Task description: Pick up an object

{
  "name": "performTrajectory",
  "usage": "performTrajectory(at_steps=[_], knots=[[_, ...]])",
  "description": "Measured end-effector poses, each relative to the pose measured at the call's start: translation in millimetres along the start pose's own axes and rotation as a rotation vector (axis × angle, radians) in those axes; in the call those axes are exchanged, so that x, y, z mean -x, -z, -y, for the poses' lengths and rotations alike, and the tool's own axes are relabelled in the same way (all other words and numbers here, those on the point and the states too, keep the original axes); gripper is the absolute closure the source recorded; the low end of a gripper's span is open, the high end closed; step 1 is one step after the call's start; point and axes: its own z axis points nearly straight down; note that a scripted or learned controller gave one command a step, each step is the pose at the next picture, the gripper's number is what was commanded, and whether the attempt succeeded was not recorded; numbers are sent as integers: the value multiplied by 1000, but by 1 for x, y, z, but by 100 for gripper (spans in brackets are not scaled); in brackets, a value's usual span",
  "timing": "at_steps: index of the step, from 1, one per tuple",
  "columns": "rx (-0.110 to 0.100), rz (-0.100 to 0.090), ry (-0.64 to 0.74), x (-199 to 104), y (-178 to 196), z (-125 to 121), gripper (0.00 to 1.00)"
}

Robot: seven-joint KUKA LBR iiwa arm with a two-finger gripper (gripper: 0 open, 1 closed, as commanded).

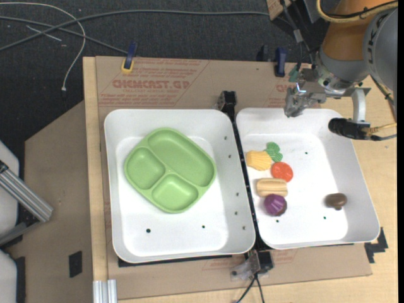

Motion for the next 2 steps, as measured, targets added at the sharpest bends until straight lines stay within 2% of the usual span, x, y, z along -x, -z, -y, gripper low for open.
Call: performTrajectory(at_steps=[1,2], knots=[[-5,-1,1,0,1,-1,100],[-4,-2,6,-56,17,-1,100]])
